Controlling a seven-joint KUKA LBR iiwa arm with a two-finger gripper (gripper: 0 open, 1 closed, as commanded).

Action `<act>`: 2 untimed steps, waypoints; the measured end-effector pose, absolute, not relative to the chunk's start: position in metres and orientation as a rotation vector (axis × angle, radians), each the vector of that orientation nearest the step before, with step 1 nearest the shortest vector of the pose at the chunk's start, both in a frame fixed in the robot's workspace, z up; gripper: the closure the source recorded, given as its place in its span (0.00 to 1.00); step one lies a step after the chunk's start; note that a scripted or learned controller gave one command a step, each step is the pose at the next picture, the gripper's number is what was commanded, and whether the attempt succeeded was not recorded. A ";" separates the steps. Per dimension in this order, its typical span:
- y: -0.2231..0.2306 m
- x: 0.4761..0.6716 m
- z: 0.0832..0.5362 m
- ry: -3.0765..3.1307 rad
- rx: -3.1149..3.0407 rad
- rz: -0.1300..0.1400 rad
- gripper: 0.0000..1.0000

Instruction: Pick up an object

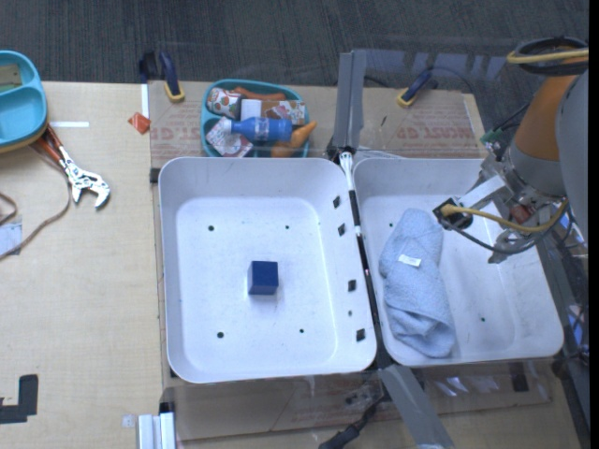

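Observation:
A small blue cube [264, 277] sits near the middle of the left bin [178, 251]. A pale blue-grey cloth [416, 283] lies crumpled along the left side of the right bin [510, 330], with a white label on top. My gripper [506, 245] hangs over the right bin's upper right part, to the right of the cloth and apart from it. Nothing shows in its grasp.
Behind the left bin stands a teal tub [255, 120] full of small packages and a blue bottle. On the wooden bench to the left lie a wrench [82, 181] and a teal tray [19, 96]. A metal divider [348, 110] runs up between the bins.

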State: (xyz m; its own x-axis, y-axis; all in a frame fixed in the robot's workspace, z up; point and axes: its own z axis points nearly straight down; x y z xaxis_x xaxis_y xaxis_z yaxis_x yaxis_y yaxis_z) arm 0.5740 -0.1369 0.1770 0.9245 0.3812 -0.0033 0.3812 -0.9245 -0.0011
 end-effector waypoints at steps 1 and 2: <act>-0.223 0.563 0.230 -0.390 -3.117 0.006 0.00; -0.222 0.546 0.330 -0.811 -3.035 0.006 0.00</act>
State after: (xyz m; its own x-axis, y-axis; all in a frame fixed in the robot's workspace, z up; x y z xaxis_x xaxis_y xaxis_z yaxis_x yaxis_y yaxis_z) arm 0.5458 -0.2223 0.3304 0.8667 0.4988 -0.0035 0.4988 -0.8667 -0.0015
